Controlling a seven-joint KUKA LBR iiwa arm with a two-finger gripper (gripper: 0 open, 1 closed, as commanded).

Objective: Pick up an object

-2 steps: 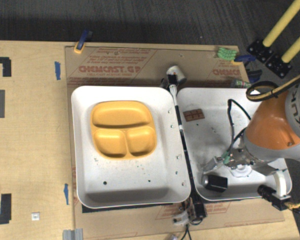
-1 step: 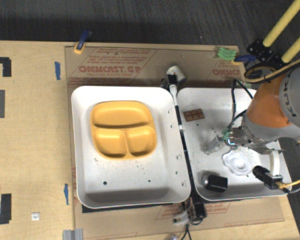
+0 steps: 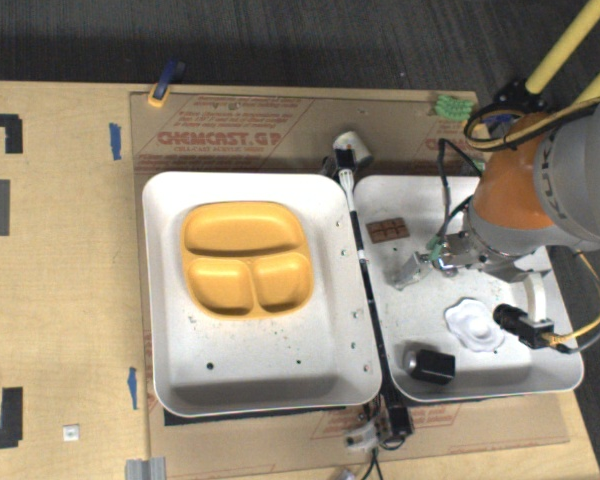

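Reading the board [image 3: 220, 138]: "CHEMCAST. GP" ran in red print.
Gripper [image 3: 412, 271]: hung over the right bin [image 3: 560, 373], fingers' gap impossible to tell.
Brown block [image 3: 387, 231]: lay at the gripper's eleven o'clock, untouched.

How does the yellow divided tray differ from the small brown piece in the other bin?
The yellow tray is far larger than the brown piece. The tray is yellow with three compartments; the brown piece is dark, flat and rectangular. The tray sits in the left bin; the brown piece lies in the right bin. Both rest untouched.
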